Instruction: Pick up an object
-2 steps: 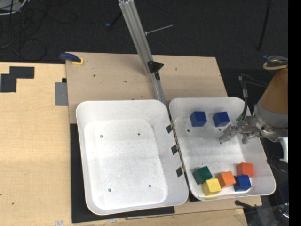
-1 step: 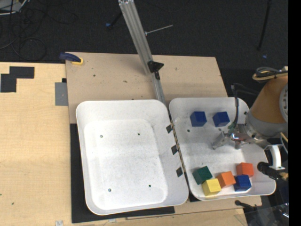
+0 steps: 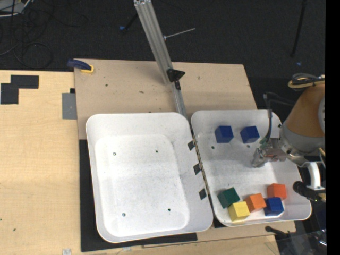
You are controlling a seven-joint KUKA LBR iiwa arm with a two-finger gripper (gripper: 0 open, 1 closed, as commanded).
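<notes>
The right bin holds several small cubes. Two blue cubes sit near its far side. Along its near edge lie a green cube, a yellow cube, an orange cube, a red-orange cube and another blue cube. My gripper hangs low over the right part of this bin, just below and right of the second blue cube, with nothing visibly between its fingers. The arm's orange band rises behind it.
The left bin lies beside the right one, joined by black clips. A slanted aluminium rail stands behind the bins. A blue and yellow clamp sits at the bench's far left corner.
</notes>
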